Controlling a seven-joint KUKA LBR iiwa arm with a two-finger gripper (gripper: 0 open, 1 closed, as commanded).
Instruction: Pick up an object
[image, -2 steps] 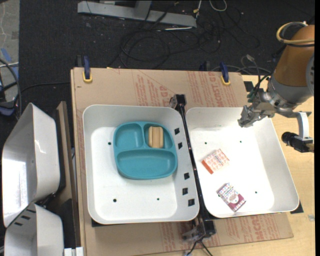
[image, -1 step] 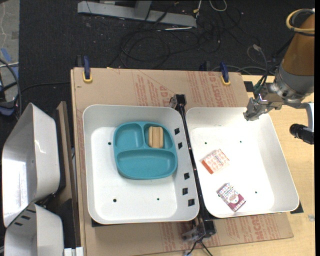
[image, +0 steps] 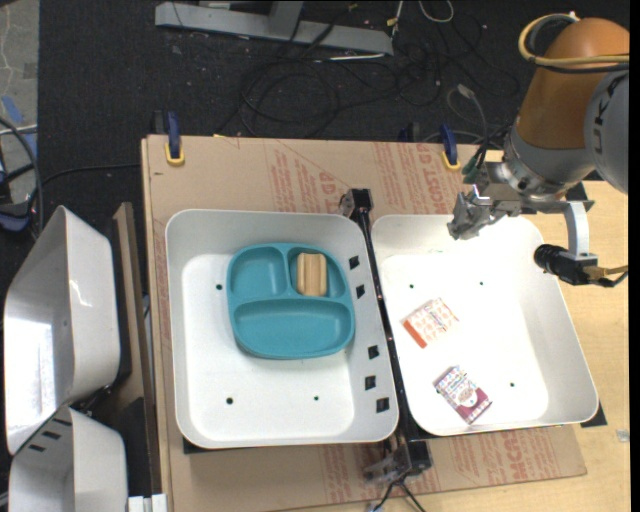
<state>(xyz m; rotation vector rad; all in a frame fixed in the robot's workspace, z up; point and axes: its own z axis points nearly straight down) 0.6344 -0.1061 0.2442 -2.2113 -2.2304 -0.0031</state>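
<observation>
Hovering high, the pincer (image: 468, 222), grip state untellable, could close on air; both packets (image: 431, 322) (image: 461, 392) lie flat, well below-left.

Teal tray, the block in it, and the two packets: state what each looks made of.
Teal tray: likely moulded plastic, smooth, with a soft sheen and rounded compartments.
Block: probably wood, matte tan with faint lengthwise streaks.
Orange-edged packet and maroon-edged packet: seemingly thin printed film or paper, flat and slightly crinkled.
</observation>
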